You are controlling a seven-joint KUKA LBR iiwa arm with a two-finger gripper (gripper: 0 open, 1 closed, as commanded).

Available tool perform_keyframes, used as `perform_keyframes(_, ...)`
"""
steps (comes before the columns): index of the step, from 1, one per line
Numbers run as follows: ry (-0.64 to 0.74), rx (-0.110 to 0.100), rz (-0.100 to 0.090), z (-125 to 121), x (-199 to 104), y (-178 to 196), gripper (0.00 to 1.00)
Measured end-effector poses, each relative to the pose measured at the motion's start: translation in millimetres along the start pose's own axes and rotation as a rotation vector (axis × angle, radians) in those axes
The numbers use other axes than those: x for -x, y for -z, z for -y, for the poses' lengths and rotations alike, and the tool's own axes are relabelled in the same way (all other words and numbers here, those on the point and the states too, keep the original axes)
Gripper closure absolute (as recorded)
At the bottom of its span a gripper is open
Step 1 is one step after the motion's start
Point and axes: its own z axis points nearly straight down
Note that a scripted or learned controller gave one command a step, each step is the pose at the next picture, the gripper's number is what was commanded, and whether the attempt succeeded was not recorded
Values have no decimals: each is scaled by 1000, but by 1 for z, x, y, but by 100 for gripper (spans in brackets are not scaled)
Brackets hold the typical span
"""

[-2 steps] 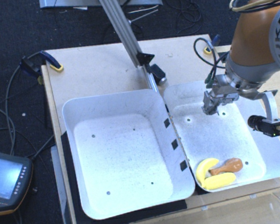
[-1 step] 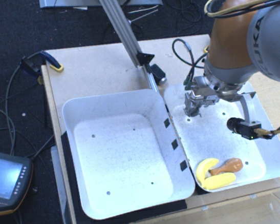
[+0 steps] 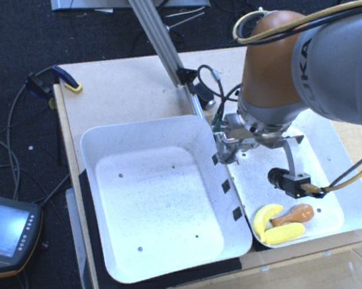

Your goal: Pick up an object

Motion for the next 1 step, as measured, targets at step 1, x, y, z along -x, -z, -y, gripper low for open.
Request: perform_keyframes(1,0,1,0,9,-58,7,100)
